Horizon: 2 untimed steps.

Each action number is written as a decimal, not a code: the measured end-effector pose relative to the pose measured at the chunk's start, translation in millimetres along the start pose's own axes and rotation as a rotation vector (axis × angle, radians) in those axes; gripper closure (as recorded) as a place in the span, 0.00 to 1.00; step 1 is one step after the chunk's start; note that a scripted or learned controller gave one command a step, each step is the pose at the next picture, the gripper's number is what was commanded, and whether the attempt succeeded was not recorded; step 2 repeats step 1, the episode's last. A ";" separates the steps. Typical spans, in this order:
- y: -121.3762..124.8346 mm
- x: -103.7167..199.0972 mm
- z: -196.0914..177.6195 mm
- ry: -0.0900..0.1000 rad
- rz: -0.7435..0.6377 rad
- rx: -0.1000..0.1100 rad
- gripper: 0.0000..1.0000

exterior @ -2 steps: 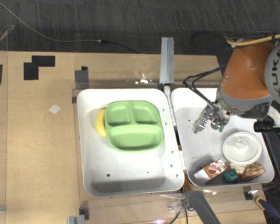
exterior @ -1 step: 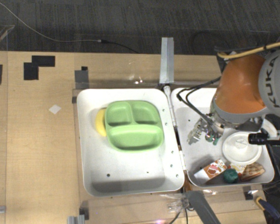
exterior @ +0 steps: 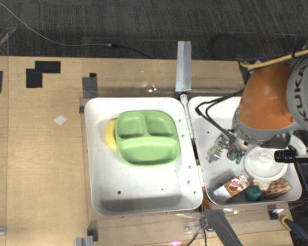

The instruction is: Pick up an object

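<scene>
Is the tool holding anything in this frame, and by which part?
It cannot be told. The tool hangs low over the right bin, beside the white lid, and its tip is too small and blurred to read.

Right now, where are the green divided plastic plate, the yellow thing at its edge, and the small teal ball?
Green divided plastic plate [exterior: 146, 138]: camera view, middle ridge.
Yellow thing [exterior: 110, 135]: camera view, exposed part.
Small teal ball [exterior: 254, 193]: camera view, its top.
</scene>
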<state>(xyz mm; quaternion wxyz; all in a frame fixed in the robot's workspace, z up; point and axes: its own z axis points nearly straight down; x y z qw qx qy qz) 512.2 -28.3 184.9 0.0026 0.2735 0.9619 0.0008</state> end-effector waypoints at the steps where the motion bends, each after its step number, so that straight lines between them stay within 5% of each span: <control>1: 45.6 56.5 -0.4 0.000 -0.132 -0.001 1.00; 2: 45.6 56.5 -0.4 0.000 -0.132 -0.001 1.00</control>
